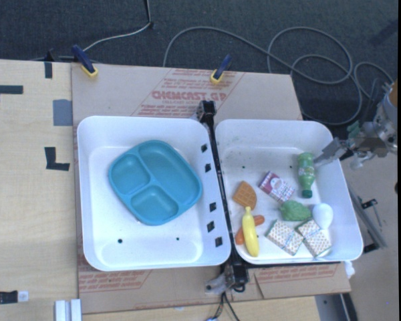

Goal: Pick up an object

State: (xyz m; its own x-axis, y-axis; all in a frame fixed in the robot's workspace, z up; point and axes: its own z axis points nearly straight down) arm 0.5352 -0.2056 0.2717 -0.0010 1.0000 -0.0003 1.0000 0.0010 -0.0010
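Camera view: gripper poised at the right bin's right rim, beside the green bottle.

Its slim fingers appear slightly parted, with nothing between them. Pickable things crowd the lower right of that bin: one green bottle, one pink-and-white packet, one orange-brown piece, one yellow banana, one green lump, one white egg-like piece and two patterned blocks. The left bin holds one blue divided plate. My worry is that a descent so near the rim may strike the wall, or tip the bottle aside; the tightly packed pieces could also jam between the fingers.
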